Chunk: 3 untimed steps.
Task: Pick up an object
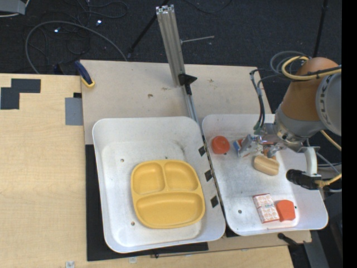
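The arm [309, 102] reaches in from the right and its hand [262, 145] sits low over the upper part of the right bin [240, 216], just above a tan, bread-like piece [265, 164] and beside a small red and blue item [243, 144] that is too small to identify. Whether the hand is spread or closed cannot be told, since the wrist and cabling cover that area, and nothing can be seen gripped in it. The candidates for picking all lie in the right bin: an orange-red ball [220, 144] near the left wall, the tan piece close under the hand, and a pink patterned box [265, 207] touching an orange block [285, 210] near the front edge. The left bin [111, 228] carries a yellow divided tray [167, 193], well apart from the hand. The likely risks come from crowding: the tan piece and the small red and blue item sit near each other, so a descent between them could push one aside or pinch only an edge. The rounded tan piece may also roll or slip out as the hand closes, and the ball would roll away at a light touch.
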{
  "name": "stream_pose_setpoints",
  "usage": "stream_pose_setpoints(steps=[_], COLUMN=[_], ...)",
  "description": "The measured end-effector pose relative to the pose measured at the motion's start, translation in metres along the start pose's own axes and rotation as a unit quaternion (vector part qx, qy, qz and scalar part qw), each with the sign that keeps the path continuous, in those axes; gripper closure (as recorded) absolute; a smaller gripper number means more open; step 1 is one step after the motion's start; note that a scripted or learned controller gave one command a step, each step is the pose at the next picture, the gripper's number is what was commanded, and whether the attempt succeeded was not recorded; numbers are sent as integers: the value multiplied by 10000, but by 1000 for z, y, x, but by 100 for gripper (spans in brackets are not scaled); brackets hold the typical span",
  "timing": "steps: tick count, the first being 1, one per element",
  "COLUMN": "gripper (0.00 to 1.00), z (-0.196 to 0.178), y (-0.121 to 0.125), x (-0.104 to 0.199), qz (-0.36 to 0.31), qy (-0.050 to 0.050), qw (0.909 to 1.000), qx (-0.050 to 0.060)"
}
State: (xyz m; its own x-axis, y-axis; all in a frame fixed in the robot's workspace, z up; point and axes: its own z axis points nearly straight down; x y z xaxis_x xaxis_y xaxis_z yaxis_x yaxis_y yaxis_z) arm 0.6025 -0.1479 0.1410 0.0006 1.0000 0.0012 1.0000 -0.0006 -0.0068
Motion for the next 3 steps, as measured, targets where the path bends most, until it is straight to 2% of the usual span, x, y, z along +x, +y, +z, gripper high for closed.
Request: stream_pose_setpoints(steps=[1, 2, 3], gripper=[0, 100, 100], z=[37, 30, -30], y=[2, 0, 5], x=[-1, -2, -10], qz=[9, 23, 25], qy=[-11, -11, -12], qw=[10000, 10000, 10000], qx=[-50, -27, -46])
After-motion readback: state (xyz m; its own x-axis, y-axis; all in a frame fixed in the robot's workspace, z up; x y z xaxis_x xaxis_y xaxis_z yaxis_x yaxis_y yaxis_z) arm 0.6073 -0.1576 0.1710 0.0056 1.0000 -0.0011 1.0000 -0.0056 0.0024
